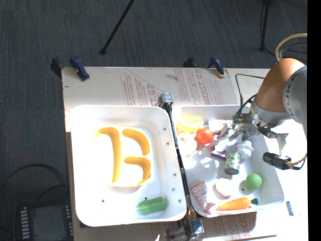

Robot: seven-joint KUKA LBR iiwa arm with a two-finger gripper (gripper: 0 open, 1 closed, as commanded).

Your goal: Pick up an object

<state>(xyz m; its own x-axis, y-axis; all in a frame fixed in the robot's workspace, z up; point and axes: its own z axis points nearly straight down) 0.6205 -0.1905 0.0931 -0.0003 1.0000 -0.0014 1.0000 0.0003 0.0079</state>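
Crowding tomato (204, 135), can (231, 162), green ball (254, 180), carrot (233, 203)

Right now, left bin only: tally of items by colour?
Yellow: 3 (banana-shaped pieces)
Green: 1 (ridged green item)
Total: 4
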